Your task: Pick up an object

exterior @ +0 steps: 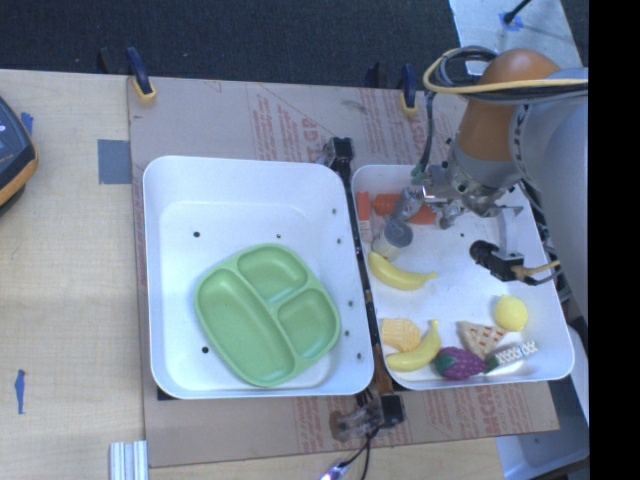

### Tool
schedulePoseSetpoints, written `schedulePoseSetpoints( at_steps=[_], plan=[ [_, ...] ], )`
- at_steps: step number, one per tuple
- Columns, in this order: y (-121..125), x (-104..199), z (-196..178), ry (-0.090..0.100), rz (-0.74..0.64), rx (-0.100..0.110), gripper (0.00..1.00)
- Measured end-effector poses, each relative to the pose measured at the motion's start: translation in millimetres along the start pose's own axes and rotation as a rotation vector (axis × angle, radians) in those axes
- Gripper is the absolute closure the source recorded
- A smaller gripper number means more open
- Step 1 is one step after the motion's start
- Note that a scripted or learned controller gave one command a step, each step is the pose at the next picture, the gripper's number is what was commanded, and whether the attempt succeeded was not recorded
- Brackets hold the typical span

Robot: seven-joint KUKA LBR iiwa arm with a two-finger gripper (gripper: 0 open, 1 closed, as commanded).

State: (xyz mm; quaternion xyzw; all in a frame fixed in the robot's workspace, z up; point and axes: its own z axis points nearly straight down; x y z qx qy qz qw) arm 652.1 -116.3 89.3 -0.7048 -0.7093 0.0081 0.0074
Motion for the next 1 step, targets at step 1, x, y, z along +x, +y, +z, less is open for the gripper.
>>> schedulePoseSetpoints(
  at_steps=[1],
  plan=[
    [0.1, 4.7, -0.1, 0.000, 0.000, 0.000, 0.00]
  ],
)
